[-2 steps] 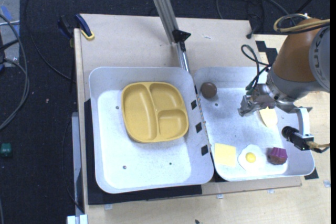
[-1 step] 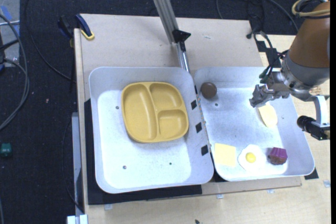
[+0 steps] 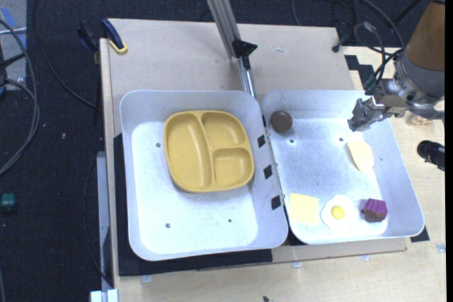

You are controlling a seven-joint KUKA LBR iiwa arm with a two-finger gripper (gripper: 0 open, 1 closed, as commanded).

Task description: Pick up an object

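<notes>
Gripper point(image 3: 359, 118): positioned above the right bin point(image 3: 396, 173); finger state cannot be told.
Pale yellow piece point(image 3: 361, 154): just below it.

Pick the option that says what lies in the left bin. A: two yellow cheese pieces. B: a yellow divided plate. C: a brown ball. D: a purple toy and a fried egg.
B: the yellow divided plate lies alone in the left bin, while the small food toys all sit in the right bin.
</notes>
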